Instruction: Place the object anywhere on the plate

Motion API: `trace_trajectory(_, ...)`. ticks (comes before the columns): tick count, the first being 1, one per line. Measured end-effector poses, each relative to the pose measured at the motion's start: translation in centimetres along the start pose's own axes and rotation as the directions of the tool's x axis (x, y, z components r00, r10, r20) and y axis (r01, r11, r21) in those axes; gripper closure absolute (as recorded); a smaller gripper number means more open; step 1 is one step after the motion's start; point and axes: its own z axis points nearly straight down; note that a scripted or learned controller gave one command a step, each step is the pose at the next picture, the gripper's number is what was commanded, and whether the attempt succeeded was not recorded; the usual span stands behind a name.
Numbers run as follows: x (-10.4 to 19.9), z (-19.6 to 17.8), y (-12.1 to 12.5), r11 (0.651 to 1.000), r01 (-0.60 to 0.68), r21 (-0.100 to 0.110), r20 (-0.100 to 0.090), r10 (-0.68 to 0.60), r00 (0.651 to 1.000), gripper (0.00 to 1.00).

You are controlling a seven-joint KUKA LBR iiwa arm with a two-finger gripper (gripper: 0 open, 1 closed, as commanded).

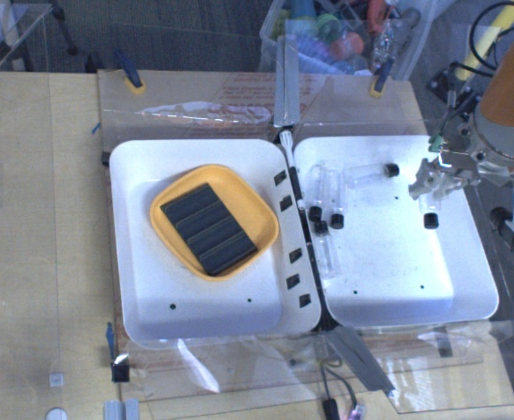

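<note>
Two shallow white bins [388,300] sat side by side on the pale wooden surface [38,234]. The gripper [432,185] hung over the right bin's far right part; whether it was wide or narrow could not be told. Well to its left, in the other bin, the yellow plate [171,234] carried a dark ribbed block [208,228] lying flat. Beyond the gripper, up and to its left, stood a clear tub of coloured toys [348,16] off the surface.
</note>
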Motion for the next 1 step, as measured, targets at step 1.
trace_trajectory(1, -0.01, 0.00, 0.00, 1.000, 0.000, 0.000, 0.000, 0.000, 1.000, 0.00)
